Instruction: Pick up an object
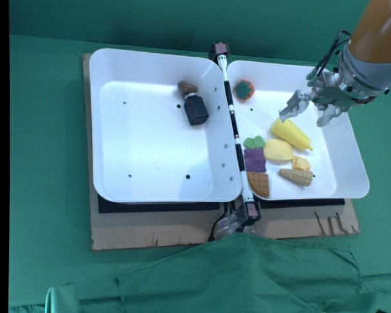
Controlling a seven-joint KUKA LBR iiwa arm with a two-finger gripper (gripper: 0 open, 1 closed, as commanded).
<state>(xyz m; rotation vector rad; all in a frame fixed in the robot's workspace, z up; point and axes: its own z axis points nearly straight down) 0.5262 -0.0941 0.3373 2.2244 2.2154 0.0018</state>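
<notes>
**Gripper above the right bin, nothing between its fingers**

A green cloth covers the bench, and on it a brown cardboard sheet (117, 233) carries 2 shallow white bins side by side. The right bin (348, 168) holds the toy food: a yellow corn cob (292, 133) lies at a slant near the middle, with a yellow lemon-like piece (278, 150) touching its lower left end. Below these sit a small orange-yellow block (301, 163) and a tan cone-shaped piece (296, 175). Along the bin's left wall are purple grapes with green leaves (254, 153) and a brown waffle piece (259, 184) under them. A red and green piece (244, 89) lies apart near the top left corner.

The gripper (311, 107) hangs just above and right of the corn cob, its 2 fingers spread wide and holding nothing.

The left bin (143, 168) holds a black bottle-like object (196, 109) with a brown piece (187, 87) touching its upper end.
</notes>
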